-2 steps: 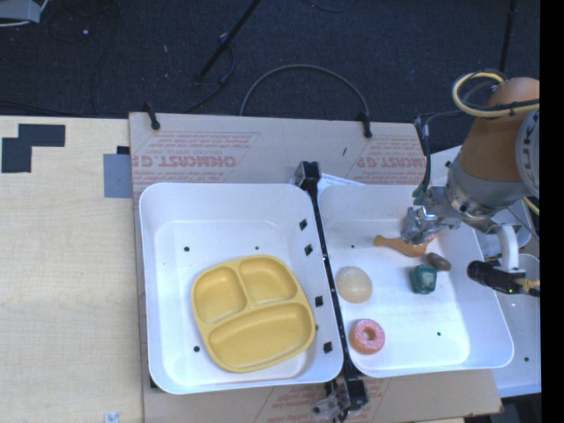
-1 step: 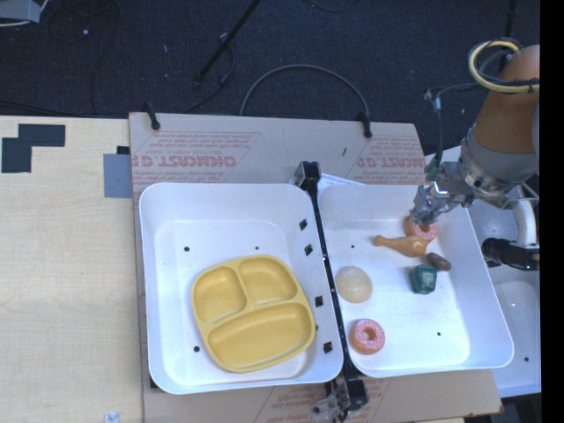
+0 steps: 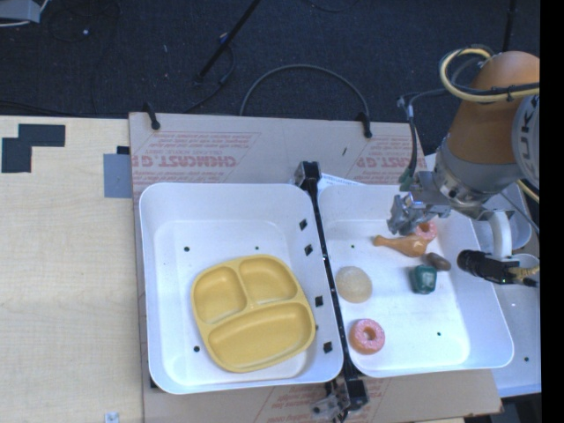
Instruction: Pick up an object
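Gripper (image 3: pixel 407 214) low over right bin (image 3: pixel 476 342), grip state cannot be told, orange drumstick toy (image 3: pixel 402 245) just below it, pink piece (image 3: pixel 427 231) beside, green object (image 3: pixel 424 278) nearby, pale disc (image 3: pixel 354 284) and pink donut (image 3: pixel 367 335) farther, yellow divided tray (image 3: pixel 253 312) well left in left bin (image 3: pixel 167 236).

Smooth white plastic bins (image 3: pixel 167 236); a matt yellow plastic tray (image 3: pixel 253 312); printed cardboard sheet (image 3: pixel 229 152) beneath; pale wood-grain table (image 3: pixel 62 271); glossy pink-iced doughnut (image 3: pixel 367 335).

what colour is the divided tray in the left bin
Yellow. The divided tray shows clearly in the camera view.
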